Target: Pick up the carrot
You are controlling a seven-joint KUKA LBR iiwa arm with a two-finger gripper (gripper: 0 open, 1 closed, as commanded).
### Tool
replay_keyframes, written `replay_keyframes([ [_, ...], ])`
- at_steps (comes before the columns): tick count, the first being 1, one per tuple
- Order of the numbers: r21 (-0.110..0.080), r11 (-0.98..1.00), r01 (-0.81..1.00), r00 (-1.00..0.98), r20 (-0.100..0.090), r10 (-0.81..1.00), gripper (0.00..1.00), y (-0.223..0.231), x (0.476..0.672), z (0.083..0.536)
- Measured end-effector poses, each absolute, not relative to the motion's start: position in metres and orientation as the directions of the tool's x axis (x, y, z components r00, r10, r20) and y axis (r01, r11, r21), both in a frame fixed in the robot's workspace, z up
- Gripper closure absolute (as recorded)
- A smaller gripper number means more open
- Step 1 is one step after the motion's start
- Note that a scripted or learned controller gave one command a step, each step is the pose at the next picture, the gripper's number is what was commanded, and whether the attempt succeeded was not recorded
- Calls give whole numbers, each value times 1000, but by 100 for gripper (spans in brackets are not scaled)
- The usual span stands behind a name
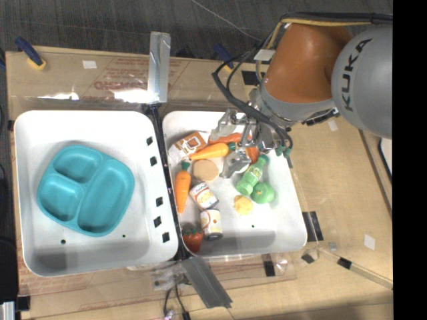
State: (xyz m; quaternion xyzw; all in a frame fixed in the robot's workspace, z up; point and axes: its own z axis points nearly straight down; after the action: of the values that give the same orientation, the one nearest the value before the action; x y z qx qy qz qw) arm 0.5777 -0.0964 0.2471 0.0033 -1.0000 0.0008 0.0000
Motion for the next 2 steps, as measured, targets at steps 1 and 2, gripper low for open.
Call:
replay_keyframes([
  [1,0,981,192,-981,7,192,0,-101,546,114],
  [2,0,979,202,-979,0,202,0,-93,567,91],
])
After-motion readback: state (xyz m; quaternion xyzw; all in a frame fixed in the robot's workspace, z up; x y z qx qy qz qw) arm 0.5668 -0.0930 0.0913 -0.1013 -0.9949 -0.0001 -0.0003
